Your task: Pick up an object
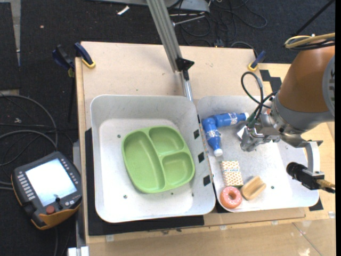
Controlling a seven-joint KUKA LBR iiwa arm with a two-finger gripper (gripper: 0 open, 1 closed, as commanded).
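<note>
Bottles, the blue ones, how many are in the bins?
2. One blue bottle lies near the right bin's far edge; the other blue bottle lies beside it, along that bin's left wall. The arm could hide more.

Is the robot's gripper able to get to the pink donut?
Probably yes. The donut lies uncovered at the bin's near edge, with only a bread roll beside it; the gripper hangs just above.

From my seat I see a pale wooden worktop [133, 71] on a dark carpeted floor [32, 105]. Blue and yellow clamps [80, 55] grip its far left corner. Loose cables [229, 12] trail across the floor beyond it. A grey metal pole [165, 28] slants up from the worktop's far side. A teach pendant [45, 188] with a lit screen lies at the left.
</note>
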